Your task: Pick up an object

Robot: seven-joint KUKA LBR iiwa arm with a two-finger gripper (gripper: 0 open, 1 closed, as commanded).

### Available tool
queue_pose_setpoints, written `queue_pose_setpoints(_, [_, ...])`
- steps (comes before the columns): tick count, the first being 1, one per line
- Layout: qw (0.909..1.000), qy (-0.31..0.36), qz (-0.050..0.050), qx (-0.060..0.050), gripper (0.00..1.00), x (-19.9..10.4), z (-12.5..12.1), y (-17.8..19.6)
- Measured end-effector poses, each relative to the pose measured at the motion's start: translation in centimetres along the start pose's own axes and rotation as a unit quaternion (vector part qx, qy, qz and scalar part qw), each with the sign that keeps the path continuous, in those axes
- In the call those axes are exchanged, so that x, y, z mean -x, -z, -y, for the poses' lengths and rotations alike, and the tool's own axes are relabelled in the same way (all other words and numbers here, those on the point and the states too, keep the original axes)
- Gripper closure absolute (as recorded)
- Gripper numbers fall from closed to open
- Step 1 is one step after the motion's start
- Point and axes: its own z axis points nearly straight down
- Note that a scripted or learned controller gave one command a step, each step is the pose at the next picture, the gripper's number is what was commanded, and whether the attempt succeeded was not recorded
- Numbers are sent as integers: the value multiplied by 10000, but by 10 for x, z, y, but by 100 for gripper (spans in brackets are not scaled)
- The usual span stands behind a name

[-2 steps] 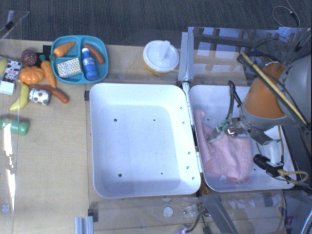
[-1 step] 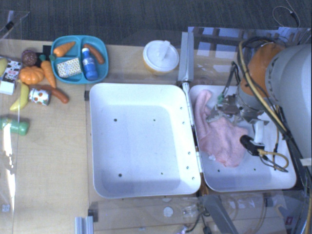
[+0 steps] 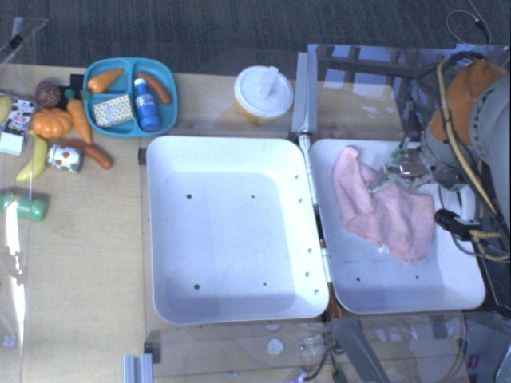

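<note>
Pink cloth [image 3: 382, 206] lies crumpled in the right bin [image 3: 415, 290], spread from that bin's middle up toward its far left corner. At the cloth's upper right edge sits the gripper [image 3: 402, 171], touching the fabric; whether it is apart or together I cannot tell. Bare white floor shows along the bin's near side, and the left bin [image 3: 231, 230] lies beside it

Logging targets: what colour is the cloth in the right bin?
Pale pink cloth, plain, seen in the camera view.

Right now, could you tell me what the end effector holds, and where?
It cannot be told: the end effector sits at the pink cloth's upper edge, with no clear grip.
</note>
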Motion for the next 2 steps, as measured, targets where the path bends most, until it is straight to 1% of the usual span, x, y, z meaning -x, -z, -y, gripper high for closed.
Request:
queue_pose_setpoints(1, [9862, 1652, 12, -57, 0, -33, -32, 0])
queue_pose_setpoints(2, [9858, 1682, 24, 7, 100, -35, -36, 13])
